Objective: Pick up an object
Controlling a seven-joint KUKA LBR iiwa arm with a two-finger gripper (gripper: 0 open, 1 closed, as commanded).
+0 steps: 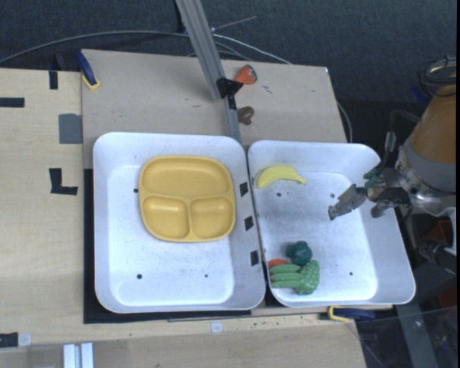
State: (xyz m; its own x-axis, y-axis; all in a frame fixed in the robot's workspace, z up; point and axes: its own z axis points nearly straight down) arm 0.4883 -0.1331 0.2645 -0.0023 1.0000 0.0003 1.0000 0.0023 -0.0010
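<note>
The grey two-finger gripper (346, 203) is hovering over the right white bin (368, 282), carrying nothing; its opening I cannot tell. The yellow plastic banana (280, 176) is lying up-left of it, the green toy vegetables (300, 271) below-left. Descending here, it is likely closing on bare floor.

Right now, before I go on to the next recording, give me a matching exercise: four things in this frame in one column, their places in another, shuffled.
Things:
1. yellow divided plate
2. banana
3. green toy vegetables
4. end effector

Places:
A. near corner of the right bin, by the divider
B. over the right bin's right half
C. in the left bin
D. far part of the right bin

Pairs: 1-C, 2-D, 3-A, 4-B
</note>
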